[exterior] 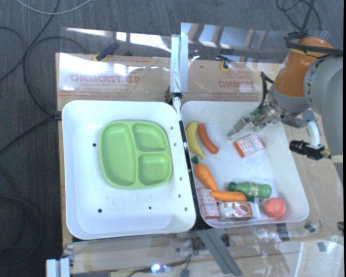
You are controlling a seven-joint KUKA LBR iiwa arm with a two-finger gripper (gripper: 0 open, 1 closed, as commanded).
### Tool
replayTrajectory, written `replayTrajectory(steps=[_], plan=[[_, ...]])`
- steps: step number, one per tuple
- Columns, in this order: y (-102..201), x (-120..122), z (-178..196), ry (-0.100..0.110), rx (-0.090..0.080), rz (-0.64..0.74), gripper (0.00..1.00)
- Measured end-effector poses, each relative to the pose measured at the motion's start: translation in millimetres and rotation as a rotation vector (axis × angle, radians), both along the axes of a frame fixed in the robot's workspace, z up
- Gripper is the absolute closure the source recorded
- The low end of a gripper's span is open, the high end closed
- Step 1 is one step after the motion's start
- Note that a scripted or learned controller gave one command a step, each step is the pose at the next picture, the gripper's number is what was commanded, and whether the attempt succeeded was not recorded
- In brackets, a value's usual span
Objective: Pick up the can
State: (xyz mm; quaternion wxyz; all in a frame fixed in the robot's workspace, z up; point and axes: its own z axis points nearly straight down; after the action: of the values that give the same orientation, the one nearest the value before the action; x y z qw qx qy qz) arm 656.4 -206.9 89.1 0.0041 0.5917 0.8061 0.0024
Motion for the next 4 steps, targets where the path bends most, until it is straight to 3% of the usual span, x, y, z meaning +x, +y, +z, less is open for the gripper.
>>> replayTrajectory(steps=[1, 2, 3, 4], plan=[[57.6, -77.2, 1.1, -0.002, 0.002, -0.269, 0.00], [61.1, -169.2, 1.6, -0.004, 0.000, -0.334, 0.00], [62.8, -110.1, 0.7, -0.002, 0.002, -0.581, 0.00], [14.2, -60.7, 0.3, -0.002, 0.003, -0.754, 0.00]])
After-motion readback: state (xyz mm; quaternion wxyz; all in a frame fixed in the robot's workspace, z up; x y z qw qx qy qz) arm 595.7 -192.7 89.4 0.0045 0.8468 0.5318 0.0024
